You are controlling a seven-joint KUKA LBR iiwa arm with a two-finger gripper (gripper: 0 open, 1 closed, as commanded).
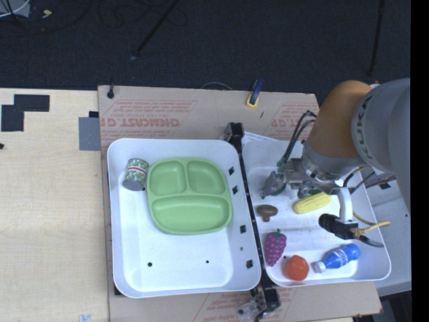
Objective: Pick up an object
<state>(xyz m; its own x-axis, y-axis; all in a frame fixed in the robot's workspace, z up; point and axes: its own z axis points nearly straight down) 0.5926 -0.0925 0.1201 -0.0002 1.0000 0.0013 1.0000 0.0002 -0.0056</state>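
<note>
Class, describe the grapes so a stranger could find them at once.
Start at the right-hand white bin of the two on the bench. By its left wall lies the bunch of grapes, between a brown piece and a red tomato. It alone is purple.

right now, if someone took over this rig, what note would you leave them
Claw: low in the right bin, near its left wall; no object seen in it.
Right bin: corn beside the claw, brown piece, grapes, tomato, blue bottle.
Left bin: green plate, can.
Done: nothing lifted.
Left: grasp one object and raise it.
</note>
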